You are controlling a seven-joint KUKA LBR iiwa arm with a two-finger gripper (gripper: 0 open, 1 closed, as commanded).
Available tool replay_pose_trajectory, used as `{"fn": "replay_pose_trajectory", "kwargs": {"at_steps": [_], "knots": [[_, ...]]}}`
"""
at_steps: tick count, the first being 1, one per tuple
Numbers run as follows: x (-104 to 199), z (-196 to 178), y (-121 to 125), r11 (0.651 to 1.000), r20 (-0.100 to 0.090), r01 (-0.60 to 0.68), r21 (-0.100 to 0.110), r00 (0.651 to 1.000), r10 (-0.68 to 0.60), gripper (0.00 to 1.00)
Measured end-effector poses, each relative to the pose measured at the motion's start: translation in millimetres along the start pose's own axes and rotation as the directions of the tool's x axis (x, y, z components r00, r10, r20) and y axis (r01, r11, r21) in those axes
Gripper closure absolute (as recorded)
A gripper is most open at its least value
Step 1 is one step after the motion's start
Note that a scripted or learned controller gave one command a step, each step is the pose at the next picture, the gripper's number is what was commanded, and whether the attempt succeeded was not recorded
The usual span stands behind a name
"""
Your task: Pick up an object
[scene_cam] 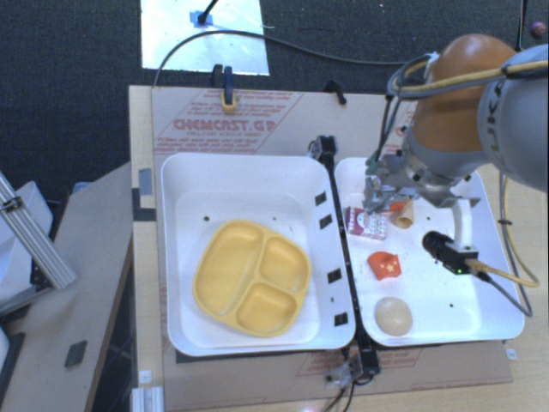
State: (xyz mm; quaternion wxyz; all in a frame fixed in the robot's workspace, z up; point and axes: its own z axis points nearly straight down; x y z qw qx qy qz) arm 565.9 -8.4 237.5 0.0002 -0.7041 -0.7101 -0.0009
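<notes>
My gripper (376, 201) hangs low over the far left part of the right bin (497, 312). Directly beneath and just in front of it lies a small red and white packet (365, 224). A tan cork-shaped piece (402, 216) lies close to the gripper's right side, with a bit of red showing behind it. Nearer the front sits a red strawberry-like object (385, 265). A pale beige ball (394, 316) rests at the front of the same bin. I see nothing held in the gripper.
The left bin (184, 196) holds a yellow three-compartment plate (251, 276). A black-clipped divider (336, 230) runs between the two bins. The arm's orange and grey body (467, 101) looms over the right bin's far side.
</notes>
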Motion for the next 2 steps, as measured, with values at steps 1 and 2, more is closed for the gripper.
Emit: {"fn": "replay_pose_trajectory", "kwargs": {"at_steps": [1,2], "knots": [[49.8,4.6,-6.9,1.000,0.000,0.000,0.000,1.000,0.000,1.00],[100.2,19.0,-29.6,1.000,-0.001,0.001,0.002,1.000,-0.001,1.00]]}}
